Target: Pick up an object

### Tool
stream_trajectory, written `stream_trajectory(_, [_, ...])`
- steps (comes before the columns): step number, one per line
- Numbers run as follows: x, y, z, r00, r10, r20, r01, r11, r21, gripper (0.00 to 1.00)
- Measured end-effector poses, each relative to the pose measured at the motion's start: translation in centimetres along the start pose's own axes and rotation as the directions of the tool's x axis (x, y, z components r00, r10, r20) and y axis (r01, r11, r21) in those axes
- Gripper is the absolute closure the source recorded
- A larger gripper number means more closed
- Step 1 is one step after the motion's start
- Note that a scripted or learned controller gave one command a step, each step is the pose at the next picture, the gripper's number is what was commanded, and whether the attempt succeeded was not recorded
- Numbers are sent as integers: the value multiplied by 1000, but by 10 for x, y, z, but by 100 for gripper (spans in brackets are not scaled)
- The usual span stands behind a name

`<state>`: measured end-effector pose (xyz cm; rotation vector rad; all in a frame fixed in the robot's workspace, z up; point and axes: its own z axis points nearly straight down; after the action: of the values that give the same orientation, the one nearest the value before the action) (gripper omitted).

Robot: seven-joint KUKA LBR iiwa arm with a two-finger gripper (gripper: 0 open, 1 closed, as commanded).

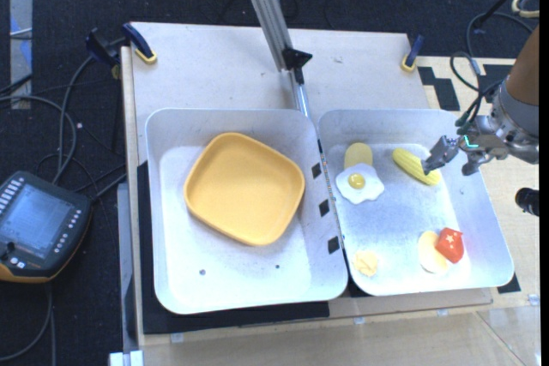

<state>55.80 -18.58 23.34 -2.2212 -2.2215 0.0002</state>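
**Op:** Nearest candidate is the corn cob [417,166], yellow, lying tilted in the upper right part of the right bin [480,210]. The claw [455,152] sits at the cob's right end, just above and beside it. One dark finger [441,155] points down-left toward the cob's tip; whether it touches, I cannot tell.

**Obs:** Is it gripping?

**Op:** I see nothing between the fingers. Whether they are spread or closed, I cannot tell from this angle; the wrist hides part of them. The cob lies on the bin floor.

**Obs:** Count for the right bin?

**Op:** Five pieces, as I read them. One corn cob. One fried egg [358,183], white with a yellow yolk, left of the cob. One yellow rounded piece [358,154] touching the egg's upper edge. One small pale yellow lump [366,263] near the bottom left corner. One red piece [449,244] resting against a pale rounded shape near the bottom right; too blurred for me to name.

**Obs:** Left bin?

**Op:** One yellow square plate [245,187], turned slightly, in the middle of the left bin [171,270]. Two bins in all, side by side and touching. One arm [523,99], entering from the right.
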Motion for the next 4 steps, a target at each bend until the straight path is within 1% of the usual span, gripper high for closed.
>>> stream_trajectory(1, [0,0,0,1000,0,0,0,1000,0,0])
stream_trajectory(2, [3,3,61,1000,0,-1,0,1000,5,0])
stream_trajectory(3, [3,-6,108,1000,0,-1,0,1000,4,0])
stream_trajectory(4, [4,-6,140,1000,0,-1,0,1000,2,0])
